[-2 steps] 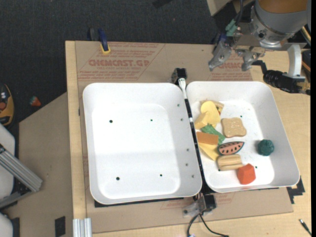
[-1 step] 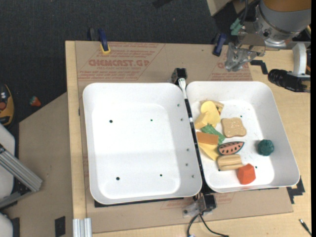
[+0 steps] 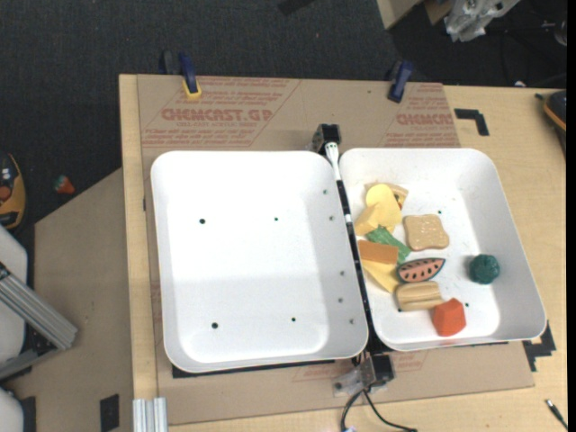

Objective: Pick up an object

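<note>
Camera view looks down on a cluster of toy food pieces in the right bin (image 3: 504,196), all lying in its middle and lower part. A toast slice (image 3: 425,232) sits near the centre, with a watermelon wedge (image 3: 421,270) just below it and a tan bread roll (image 3: 418,296) below that, the two touching or nearly so. A red-orange piece (image 3: 448,317) lies at the roll's right end, close to the bin's near wall. A dark green ball (image 3: 484,268) rests by itself to the right of the watermelon, apart from the others. To the left of the toast, yellow pieces (image 3: 382,205) overlap one another, with a green leafy piece (image 3: 387,240) and an orange slab (image 3: 378,253) stacked against them near the divide between the bins.

The left bin (image 3: 252,259) sits flush beside the right one on the brown board (image 3: 270,106), which is held by blue clamps (image 3: 189,75) at its far edge.

At the upper right corner, well above and beyond the bins, a grey metal part of the arm (image 3: 481,3) shows, partly cut off by the frame's top edge. It is clear of every object, and whether its fingers are open or closed cannot be told.
</note>
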`<state>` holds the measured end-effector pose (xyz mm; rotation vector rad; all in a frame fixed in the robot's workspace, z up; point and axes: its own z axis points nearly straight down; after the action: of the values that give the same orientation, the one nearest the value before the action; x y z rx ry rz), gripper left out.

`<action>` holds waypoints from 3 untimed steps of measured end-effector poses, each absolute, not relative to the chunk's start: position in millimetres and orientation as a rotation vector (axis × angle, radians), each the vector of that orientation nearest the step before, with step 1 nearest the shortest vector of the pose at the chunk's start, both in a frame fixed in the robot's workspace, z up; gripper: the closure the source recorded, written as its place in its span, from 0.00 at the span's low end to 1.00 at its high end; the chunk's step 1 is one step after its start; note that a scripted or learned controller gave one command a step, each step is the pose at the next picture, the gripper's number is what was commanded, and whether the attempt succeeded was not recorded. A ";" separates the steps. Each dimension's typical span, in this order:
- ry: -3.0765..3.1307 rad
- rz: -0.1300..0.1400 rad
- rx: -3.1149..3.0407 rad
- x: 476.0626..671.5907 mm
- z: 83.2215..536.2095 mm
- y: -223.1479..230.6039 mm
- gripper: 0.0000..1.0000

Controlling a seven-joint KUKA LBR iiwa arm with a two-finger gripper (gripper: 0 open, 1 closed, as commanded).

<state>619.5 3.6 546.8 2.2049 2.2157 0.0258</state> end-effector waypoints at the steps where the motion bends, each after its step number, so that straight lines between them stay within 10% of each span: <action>1: 2.233 0.000 2.215 553.8 536.0 80.4 1.00; 3: 2.235 -0.014 2.217 522.3 343.4 229.4 1.00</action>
<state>522.3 229.4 343.4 2.2173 2.2346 -0.0145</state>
